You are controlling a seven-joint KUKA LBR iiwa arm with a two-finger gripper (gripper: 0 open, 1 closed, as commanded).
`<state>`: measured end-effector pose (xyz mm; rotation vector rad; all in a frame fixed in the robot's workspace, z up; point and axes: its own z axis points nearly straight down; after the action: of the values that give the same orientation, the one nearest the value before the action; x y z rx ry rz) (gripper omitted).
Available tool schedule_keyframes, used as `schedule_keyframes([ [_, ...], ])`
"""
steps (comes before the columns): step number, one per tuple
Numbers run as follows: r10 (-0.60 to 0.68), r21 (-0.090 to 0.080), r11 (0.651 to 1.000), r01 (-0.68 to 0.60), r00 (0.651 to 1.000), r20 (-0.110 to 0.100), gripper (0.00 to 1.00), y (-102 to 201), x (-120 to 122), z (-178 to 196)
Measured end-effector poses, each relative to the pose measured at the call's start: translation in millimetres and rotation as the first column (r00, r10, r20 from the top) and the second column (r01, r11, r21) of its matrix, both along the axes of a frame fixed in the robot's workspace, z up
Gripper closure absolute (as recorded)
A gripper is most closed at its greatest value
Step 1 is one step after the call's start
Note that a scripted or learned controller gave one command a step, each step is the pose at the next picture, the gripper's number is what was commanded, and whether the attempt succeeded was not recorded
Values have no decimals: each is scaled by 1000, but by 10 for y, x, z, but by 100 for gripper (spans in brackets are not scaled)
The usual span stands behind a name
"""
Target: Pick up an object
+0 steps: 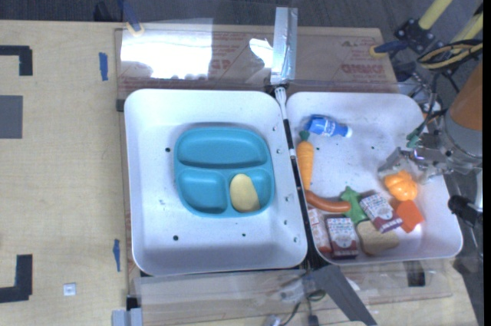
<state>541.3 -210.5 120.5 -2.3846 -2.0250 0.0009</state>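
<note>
Several toys lie in the right shallow white bin (360,106), where the metal two-finger hand (414,159) hangs low; a small round orange toy fruit (401,186) sits just below it, probably the target, not gripped; hand state I cannot tell

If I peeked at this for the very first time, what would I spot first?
Probably the bright blue divided tray in the left bin, with a yellow potato-shaped toy in its lower right compartment. Next, the colourful heap of play food in the right bin: a carrot by the left wall, a blue bottle near the top, and a small orange piece just below the end effector.
</note>
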Motion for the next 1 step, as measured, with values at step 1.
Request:
schedule_keyframes([
  [1,-39,1,999,39,999,18,0,137,-249,-312],
])
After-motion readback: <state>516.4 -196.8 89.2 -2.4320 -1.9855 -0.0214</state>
